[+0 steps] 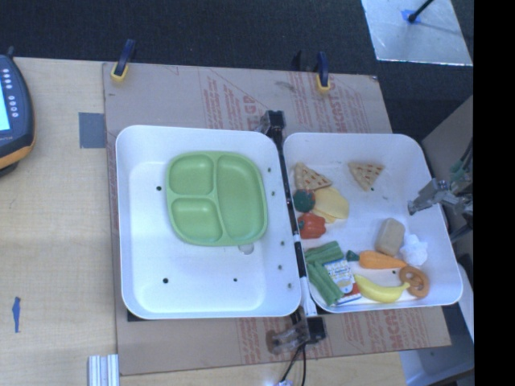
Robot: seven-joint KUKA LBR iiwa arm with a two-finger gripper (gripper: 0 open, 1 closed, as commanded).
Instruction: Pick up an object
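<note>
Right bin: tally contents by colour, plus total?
Right bin, best read of small items:
Tan/brown: 4, two wedges, block, pretzel
Yellow: 2, banana, pale piece
Green: 2
Red: 1
Orange: 1, carrot
White: 1
Total: 11

1. Robot lab or test cell, not a home.
2. Wooden bench (56, 240) carries a cardboard sheet (241, 99) held down by 2 blue-and-yellow clamps (123, 61).
3. 2 white bins (137, 215) sit side by side, joined by black clips (274, 121).
4. Teach pendant (12, 107) lies at the bench's left edge.
5. Toy food (378, 272) and a green divided plate (217, 197) serve as props.
6. Dark carpet floor (225, 14) behind.
</note>
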